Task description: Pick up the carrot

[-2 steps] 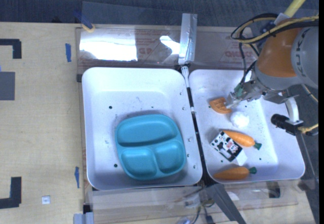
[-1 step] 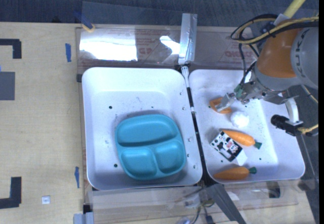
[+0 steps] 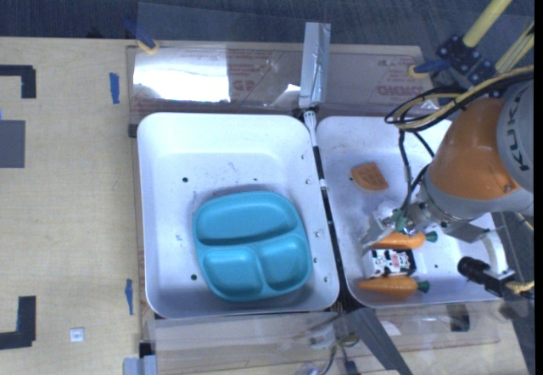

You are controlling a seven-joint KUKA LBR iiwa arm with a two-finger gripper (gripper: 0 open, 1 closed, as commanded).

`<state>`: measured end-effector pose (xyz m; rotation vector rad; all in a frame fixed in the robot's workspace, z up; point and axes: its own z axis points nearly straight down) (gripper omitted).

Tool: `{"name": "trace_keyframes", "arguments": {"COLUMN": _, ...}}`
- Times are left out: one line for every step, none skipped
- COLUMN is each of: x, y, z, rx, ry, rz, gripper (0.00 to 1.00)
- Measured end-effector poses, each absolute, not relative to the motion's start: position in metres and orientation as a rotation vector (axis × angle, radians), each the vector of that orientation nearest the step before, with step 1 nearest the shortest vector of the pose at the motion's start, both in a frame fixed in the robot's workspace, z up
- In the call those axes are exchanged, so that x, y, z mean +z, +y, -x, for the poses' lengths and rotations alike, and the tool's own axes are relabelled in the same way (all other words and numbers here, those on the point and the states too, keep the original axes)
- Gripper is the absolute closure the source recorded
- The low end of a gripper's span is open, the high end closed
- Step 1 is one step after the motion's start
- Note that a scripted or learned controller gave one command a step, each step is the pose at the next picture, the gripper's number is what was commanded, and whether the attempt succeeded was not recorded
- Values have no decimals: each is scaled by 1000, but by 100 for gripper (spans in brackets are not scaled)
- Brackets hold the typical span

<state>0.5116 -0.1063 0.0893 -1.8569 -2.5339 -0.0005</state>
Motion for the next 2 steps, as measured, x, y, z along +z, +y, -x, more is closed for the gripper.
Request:
{"name": "trace_keyframes", "arguments": {"x": 100, "y": -107, "z": -513, "rx": -3, "ry": -2537, "rz": 1862, "gripper": 100}}
{"name": "trace_keyframes", "arguments": {"x": 232, "y": -30, "z": -506, "rx": -5, "ry": -2277, "rz": 2168, "gripper": 100}}
